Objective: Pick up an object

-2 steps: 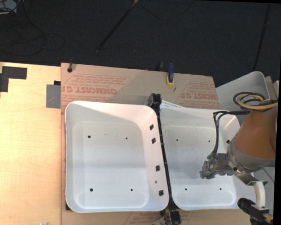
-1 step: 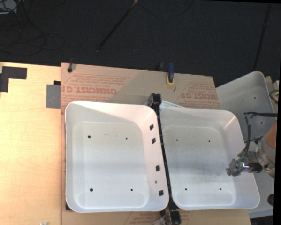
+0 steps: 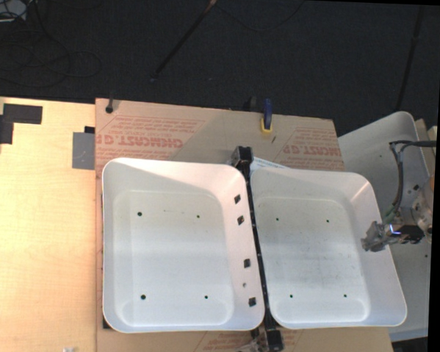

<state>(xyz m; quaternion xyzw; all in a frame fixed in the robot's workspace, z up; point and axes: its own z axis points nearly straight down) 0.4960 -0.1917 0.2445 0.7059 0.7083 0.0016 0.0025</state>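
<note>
Both bins are white, dotted with a few small black holes, on brown cardboard printed with red lettering. The bench is pale wood with black and grey patches; a blue-and-yellow clamp stands at the cardboard's far edge

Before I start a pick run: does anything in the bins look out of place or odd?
Nothing looks spilled or damaged. The left bin and right bin sit side by side, slightly askew on the cardboard sheet. The gripper sits at the right bin's right edge.
</note>
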